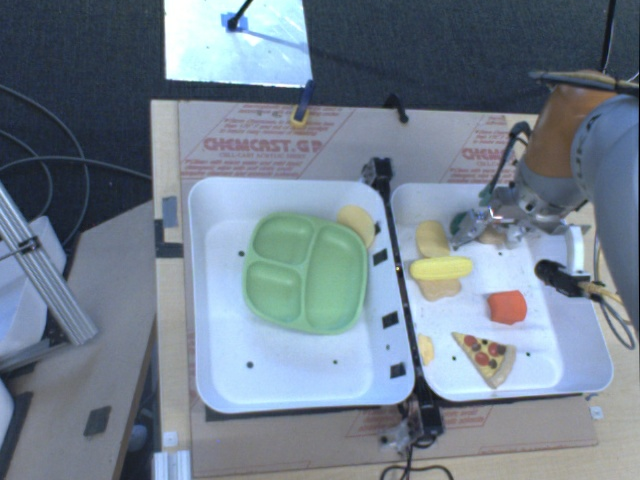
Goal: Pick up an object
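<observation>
One hand (478, 220) (fingers unclear) hovers over the right bin (580, 368).

Just left of the gripper (478, 224), a yellow plastic corn cob (441, 267), a tan rounded piece (432, 237), an orange-red block (508, 307) and a toy pizza slice (486, 355) are lying flat, lower down, in the right white bin (580, 353).

Dark carpet floor (80, 28), cardboard-topped bench (270, 143), reflective sheet (235, 28) (shiny), black cables (60, 168)
</observation>
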{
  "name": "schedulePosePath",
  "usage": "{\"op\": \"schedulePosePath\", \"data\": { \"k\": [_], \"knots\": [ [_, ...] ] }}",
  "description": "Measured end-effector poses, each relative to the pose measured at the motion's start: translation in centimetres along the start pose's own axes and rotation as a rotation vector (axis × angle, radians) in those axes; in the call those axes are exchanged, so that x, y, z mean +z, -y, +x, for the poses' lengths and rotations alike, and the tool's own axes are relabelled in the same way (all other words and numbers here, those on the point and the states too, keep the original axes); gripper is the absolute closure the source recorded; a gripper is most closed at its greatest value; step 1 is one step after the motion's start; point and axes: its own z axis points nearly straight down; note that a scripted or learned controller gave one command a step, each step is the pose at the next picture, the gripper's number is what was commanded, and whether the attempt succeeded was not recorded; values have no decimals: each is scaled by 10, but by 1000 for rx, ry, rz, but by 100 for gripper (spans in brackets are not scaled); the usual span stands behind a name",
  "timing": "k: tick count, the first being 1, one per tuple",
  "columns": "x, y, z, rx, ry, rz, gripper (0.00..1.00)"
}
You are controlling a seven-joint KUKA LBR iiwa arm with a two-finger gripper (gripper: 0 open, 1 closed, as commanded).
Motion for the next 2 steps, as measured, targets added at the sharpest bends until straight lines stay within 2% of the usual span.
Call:
{"op": "schedulePosePath", "data": {
  "k": [1, 2],
  "knots": [
    [5, 83, 55, -3, -8, -39, 0],
    [8, 133, -43, 6, -2, -43, 0]
  ]
}}
